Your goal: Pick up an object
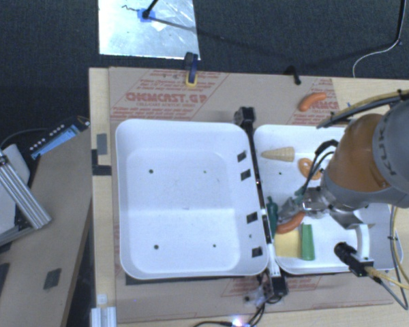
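Note:
My gripper [291, 210] reaches down into the right bin [284, 263] near its left wall, under the grey and orange arm. Right by it lies an orange sausage-shaped piece [288, 223], with a dark green object [273, 213] just to its left. A bright green block [306, 242] lies in front of them. Farther back in the same bin rest a cream cone [278, 154] and an orange piece [305, 165], partly behind the arm's cables. Whether anything sits between the fingers is hidden.
The left bin [184, 196] stands beside the right one, joined by a black hinge strip [249, 176]. Another orange sausage [312, 101] lies on the cardboard behind the bins. A yellow and blue clamp [191, 70] sits at the back edge.

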Available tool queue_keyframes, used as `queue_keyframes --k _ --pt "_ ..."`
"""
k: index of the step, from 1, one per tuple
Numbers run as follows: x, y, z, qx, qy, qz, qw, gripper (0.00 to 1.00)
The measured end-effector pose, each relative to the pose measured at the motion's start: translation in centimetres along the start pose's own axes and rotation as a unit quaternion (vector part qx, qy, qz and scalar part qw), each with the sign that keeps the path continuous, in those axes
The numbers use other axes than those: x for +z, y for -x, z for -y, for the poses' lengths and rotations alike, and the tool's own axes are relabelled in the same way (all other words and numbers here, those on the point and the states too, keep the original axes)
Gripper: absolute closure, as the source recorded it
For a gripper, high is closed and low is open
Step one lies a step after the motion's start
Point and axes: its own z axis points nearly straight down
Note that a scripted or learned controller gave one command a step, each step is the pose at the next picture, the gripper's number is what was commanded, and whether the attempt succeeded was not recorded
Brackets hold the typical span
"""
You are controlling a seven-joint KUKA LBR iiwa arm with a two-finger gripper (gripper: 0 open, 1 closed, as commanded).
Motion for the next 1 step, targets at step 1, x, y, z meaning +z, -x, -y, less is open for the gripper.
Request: queue_keyframes --k 1 --pt "-1.05 0.18 -0.23 0.0 0.002 0.0 1.0 1.0"
